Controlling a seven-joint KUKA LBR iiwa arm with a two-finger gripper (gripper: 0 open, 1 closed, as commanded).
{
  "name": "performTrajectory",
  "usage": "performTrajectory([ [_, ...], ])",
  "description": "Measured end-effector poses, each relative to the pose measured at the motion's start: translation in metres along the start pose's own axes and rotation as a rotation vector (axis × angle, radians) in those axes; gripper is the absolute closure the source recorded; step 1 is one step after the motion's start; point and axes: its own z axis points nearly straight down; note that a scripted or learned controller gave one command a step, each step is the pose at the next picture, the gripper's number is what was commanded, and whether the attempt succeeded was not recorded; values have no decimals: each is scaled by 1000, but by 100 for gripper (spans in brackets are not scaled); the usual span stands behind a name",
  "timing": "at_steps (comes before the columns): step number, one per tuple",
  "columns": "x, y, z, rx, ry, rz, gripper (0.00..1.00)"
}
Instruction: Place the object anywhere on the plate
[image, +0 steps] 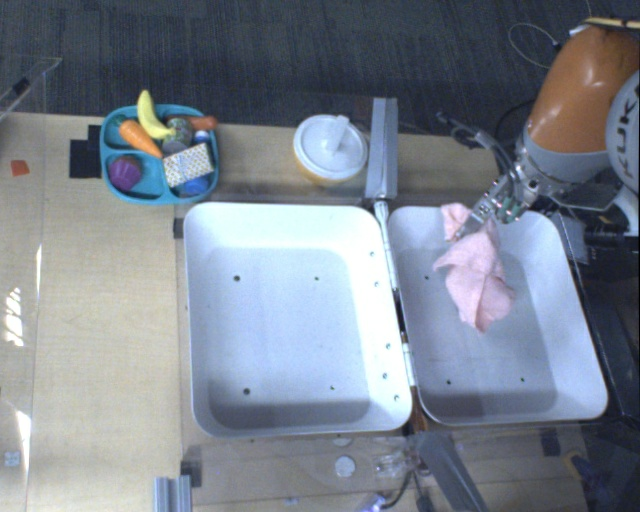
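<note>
The tool (497, 210) sits over the far edge of the right bin (560, 400), and the pink cloth (478, 275) hangs from it: the cloth's upper corner is gathered right at the fingertips, so the tool looks closed on that corner, with the rest of the cloth draping down and toward the near side, its lower folds resting on or just above the bin floor. The cloth's long axis runs from the tool at the far edge toward the middle of the bin, slanting slightly toward the bench's right edge.

The plate (331, 150), white with a yellow rim, stands on the bench just beyond the far edge of the bins, near the divider between them, close to the left bin (200, 330). From the tool it lies to the left and a little farther back, so the coming move, as I judge it, is a lift and a carry leftward over the bin wall. The one arm (580, 90) is near enough.

Part of a letter shows on the arm's white casing; no other writing is readable. A blue tray of toy food (160, 150) sits near the far-left corner.
</note>
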Motion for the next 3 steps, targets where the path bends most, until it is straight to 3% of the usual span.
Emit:
performTrajectory([
  [1,-1,3,-5,0,0,-6,100],
  [3,82,55,8,-4,4,-763,100],
])
